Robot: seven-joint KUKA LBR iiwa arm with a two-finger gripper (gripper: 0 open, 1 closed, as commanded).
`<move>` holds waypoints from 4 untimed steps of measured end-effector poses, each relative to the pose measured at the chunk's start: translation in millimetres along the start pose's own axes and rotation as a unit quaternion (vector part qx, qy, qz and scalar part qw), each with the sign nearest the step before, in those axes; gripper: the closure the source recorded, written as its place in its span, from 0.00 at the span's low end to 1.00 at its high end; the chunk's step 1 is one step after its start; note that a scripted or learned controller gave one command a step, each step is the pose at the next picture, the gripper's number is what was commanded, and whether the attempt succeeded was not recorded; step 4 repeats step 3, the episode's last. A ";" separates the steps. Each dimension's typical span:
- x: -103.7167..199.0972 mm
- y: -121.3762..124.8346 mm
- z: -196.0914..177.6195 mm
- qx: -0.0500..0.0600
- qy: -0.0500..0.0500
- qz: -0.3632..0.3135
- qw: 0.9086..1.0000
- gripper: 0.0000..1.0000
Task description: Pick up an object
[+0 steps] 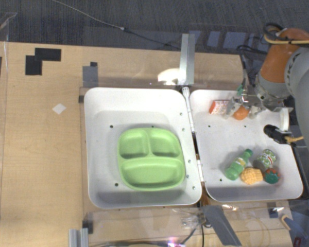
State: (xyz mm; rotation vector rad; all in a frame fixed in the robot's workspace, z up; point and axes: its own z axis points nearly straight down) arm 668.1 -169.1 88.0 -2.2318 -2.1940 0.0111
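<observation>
Scene: a grey arm with an orange band reaches in from the right of the frame over the right bin [216, 187], its tool [245, 107] low at that bin's upper edge.

Tool: its tip sits right at a small orange object [240, 114]; whether that piece is between the fingers, or how wide they stand, cannot be told from this slant.

Key relation: the orange object lies directly under the tool, touching or nearly so. A red-and-white packet [219, 106] lies just to its left, toward the frame's centre, long axis roughly left to right.

Other candidates: a cluster in the lower right of the same bin, well apart from the tool: a green bottle [238, 165] lying on a diagonal, a yellow corn-like piece [252, 176], a round green-and-white item [266, 159] and a small green-and-red item [271, 177].

Count, right bin: six loose objects, two up by the tool and four in the cluster.

Count, left bin [100, 138]: one green divided tray [151, 157], with three compartments.

Count, bins: two, side by side on the table [41, 153].

Likely pick: judged by nearness alone, the orange piece.
</observation>
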 end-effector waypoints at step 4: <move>64.9 -48.8 -99.2 -0.008 0.000 0.175 0.985 1.00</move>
